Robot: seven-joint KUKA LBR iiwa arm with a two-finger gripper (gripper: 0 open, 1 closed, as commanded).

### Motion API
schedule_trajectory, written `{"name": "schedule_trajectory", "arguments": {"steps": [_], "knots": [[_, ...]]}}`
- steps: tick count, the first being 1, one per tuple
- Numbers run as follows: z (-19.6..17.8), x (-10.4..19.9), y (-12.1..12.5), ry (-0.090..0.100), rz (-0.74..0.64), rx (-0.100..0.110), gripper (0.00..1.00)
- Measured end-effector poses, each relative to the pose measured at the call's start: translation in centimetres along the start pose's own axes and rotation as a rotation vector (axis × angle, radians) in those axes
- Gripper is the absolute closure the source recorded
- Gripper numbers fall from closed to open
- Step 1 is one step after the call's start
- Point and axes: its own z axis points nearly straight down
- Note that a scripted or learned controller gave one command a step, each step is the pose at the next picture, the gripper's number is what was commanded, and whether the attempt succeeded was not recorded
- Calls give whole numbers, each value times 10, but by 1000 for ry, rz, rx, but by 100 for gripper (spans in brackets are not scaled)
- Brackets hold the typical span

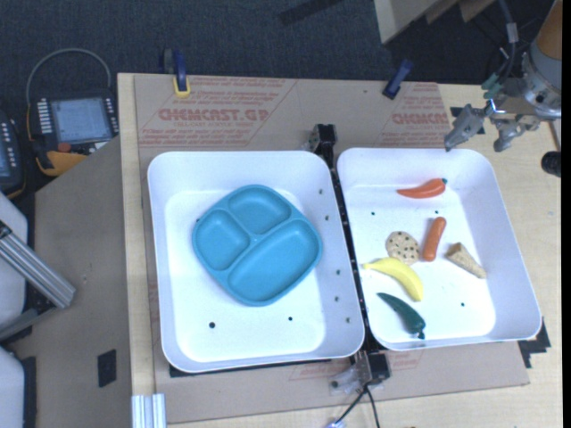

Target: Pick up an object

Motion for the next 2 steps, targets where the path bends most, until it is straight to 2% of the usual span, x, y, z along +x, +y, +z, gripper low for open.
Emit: {"name": "schedule_trajectory", "arguments": {"steps": [1,2], "knots": [[43,6,-3,0,0,2,0],[103,9,3,1,-2,4,0]]}}
